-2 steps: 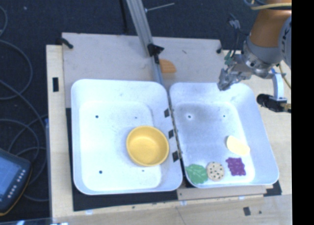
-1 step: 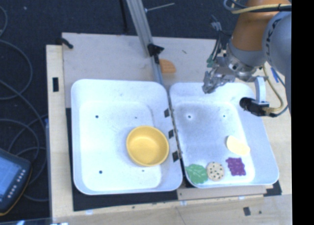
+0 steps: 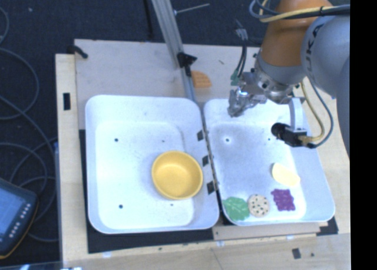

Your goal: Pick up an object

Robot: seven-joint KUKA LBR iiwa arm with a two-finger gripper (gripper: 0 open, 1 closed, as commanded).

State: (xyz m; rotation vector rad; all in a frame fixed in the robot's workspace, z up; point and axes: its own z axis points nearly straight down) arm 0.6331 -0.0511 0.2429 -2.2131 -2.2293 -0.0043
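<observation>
Objects, a cookie (image 3: 258,204) among them, lay along the right bin's (image 3: 247,145) near edge; the gripper (image 3: 237,105) hung over its far-left corner, finger state unclear.

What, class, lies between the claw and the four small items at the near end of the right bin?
Nothing visible. The claw hangs at the right bin's far end; bare floor separates it from the yellow piece, purple piece, cookie and green piece.
</observation>
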